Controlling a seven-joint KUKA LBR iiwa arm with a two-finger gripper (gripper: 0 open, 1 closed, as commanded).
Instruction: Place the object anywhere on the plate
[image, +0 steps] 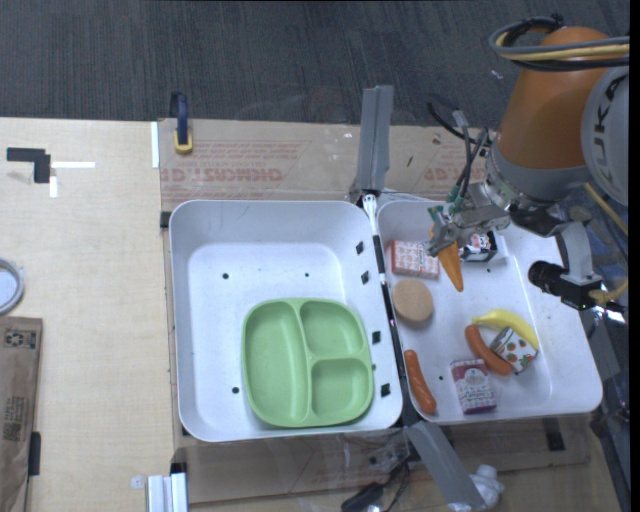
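Gripper (447, 240) pinching an orange carrot (452, 266) above the right bin (560, 385); green plate (308, 361) in left bin (200, 300).

The pale wooden bench (80, 300) carries two shallow white plastic bins side by side: the left bin (200, 300) and the right bin (560, 340). A brown cardboard sheet (270, 165) lies beneath their far edges.
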